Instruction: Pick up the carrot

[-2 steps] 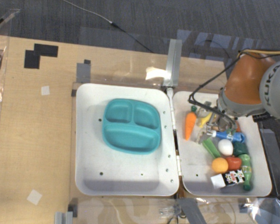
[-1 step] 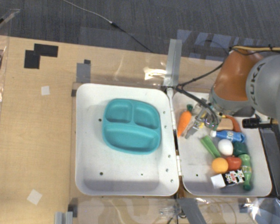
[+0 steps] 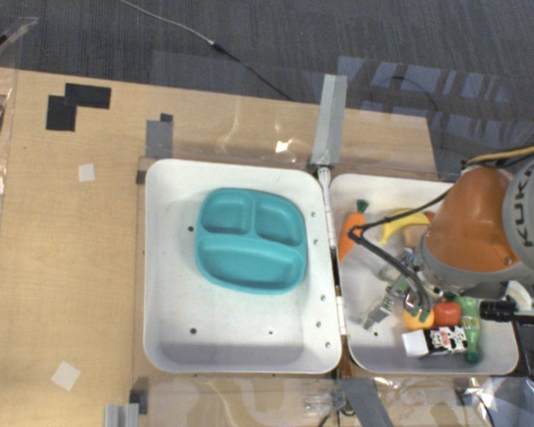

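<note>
The carrot [image 3: 350,233], orange with a green top, lies at the left wall of the right bin [image 3: 367,350], pointing along the divider. My gripper [image 3: 380,312] hangs over the bin's bare floor, below and to the right of the carrot and apart from it. The arm's orange band [image 3: 469,225] covers the bin's right part.
A yellow banana [image 3: 401,227] lies just right of the carrot. An orange-and-red toy fruit [image 3: 434,314], a green piece [image 3: 471,322] and a small white printed box [image 3: 440,340] crowd the bin's lower right. A teal divided plate [image 3: 250,240] sits in the left bin [image 3: 168,274].
</note>
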Robot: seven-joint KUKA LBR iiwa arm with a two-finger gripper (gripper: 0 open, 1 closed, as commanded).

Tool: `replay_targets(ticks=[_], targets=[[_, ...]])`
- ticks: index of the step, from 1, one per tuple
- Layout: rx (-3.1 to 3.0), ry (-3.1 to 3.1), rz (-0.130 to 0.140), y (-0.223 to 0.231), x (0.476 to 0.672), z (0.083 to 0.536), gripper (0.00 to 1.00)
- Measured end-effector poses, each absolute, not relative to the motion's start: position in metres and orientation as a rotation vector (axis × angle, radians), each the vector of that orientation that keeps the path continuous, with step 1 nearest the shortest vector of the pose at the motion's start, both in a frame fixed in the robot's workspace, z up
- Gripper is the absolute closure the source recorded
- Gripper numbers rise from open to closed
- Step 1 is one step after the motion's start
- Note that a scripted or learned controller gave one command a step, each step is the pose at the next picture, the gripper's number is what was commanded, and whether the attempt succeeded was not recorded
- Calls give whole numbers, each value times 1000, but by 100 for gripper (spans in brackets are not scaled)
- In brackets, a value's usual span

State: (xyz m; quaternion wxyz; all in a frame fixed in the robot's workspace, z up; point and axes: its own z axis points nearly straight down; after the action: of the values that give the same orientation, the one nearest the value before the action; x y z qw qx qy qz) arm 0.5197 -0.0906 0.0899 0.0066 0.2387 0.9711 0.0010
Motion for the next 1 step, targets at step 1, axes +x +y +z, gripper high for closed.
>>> replay_targets(ticks=[1], targets=[[734,3029,7,-89,524,103,100]])
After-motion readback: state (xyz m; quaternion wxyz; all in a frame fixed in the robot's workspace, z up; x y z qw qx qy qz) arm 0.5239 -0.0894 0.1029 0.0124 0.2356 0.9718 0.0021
